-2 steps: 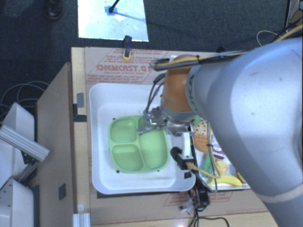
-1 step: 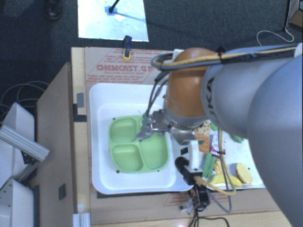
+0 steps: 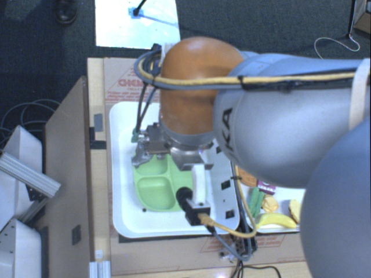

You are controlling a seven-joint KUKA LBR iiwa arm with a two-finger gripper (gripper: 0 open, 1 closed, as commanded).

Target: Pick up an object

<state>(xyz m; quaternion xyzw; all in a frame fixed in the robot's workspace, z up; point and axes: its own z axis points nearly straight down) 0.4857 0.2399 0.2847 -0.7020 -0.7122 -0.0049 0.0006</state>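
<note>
My arm hangs low over the green tray point(image 3: 152, 191) in the left bin point(image 3: 119, 172), positioned for a pick; whether my jaws are open, I cannot tell.

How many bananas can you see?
1. The banana lies in the right bin, near its front edge, beside other small things. The arm covers much, so more may be hidden.

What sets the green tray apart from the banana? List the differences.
The green tray is pale green; the banana is yellow. The green tray is broad and flat, moulded into compartments; the banana is a slim curved piece. The green tray lies in the left bin, right under the gripper; the banana lies in the right bin, off to the side of the arm. Both rest on a white bin floor.
</note>
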